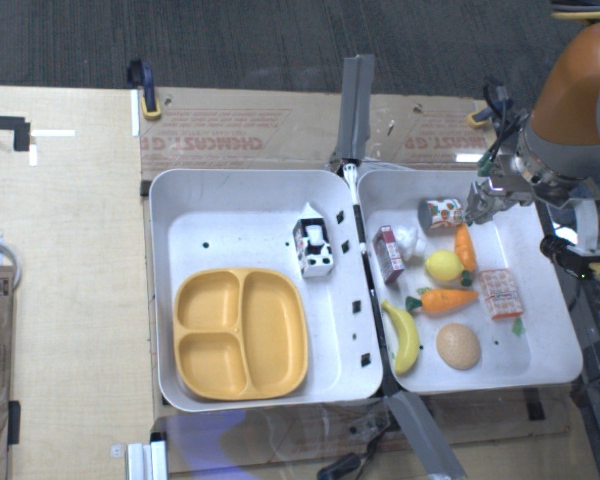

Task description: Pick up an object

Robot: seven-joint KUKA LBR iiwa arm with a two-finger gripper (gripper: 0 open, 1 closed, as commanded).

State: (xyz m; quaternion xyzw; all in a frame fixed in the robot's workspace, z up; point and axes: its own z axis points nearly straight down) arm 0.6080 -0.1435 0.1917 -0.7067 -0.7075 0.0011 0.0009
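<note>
The arm is cut off at the right edge, and its pincer [477, 204] is a small dark tangle over the far part of the right bin [550, 368]; whether it is spread or pressed together cannot be told. Just beside it lies a small can [439, 214] on its side, white and red with a label too blurred to read. Close by are an upright carrot [465, 247], a lemon [444, 266], a second carrot [447, 300], a red carton [387, 252], a banana [403, 336] and an egg [458, 347]. The left bin [170, 268] holds a yellow divided plate [242, 332] and a black-and-white box [314, 247].
</note>
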